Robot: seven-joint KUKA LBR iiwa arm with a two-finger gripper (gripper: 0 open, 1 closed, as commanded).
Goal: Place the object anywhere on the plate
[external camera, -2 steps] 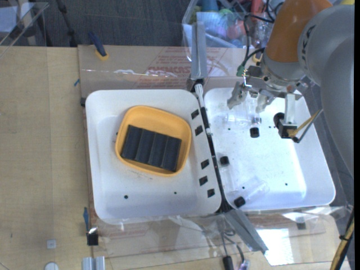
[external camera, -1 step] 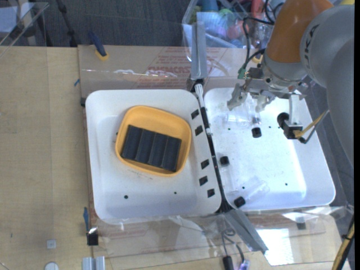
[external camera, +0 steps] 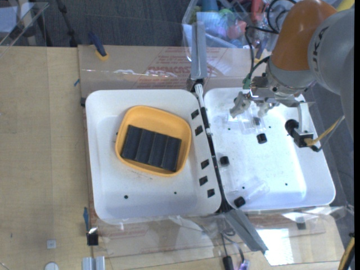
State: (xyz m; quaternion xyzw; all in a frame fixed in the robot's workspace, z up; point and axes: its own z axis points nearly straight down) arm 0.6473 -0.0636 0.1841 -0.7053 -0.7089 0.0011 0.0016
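Observation:
A yellow square plate [external camera: 130, 118] lies in the left bin [external camera: 107, 196]. On it rests a flat black ridged block [external camera: 152, 147], lying fully within the plate's rim. My gripper [external camera: 248, 110] hangs over the back of the right bin [external camera: 315, 184], well to the right of the plate. Its pale fingers [external camera: 237, 106] are spread apart with nothing between them.
A small black cube [external camera: 261, 138] sits in the right bin just below the gripper, and another small dark piece [external camera: 224, 161] lies near the divider [external camera: 203, 134]. A clear plastic scrap [external camera: 254, 187] lies toward the front. A box of colourful items [external camera: 236, 4] stands behind the bins.

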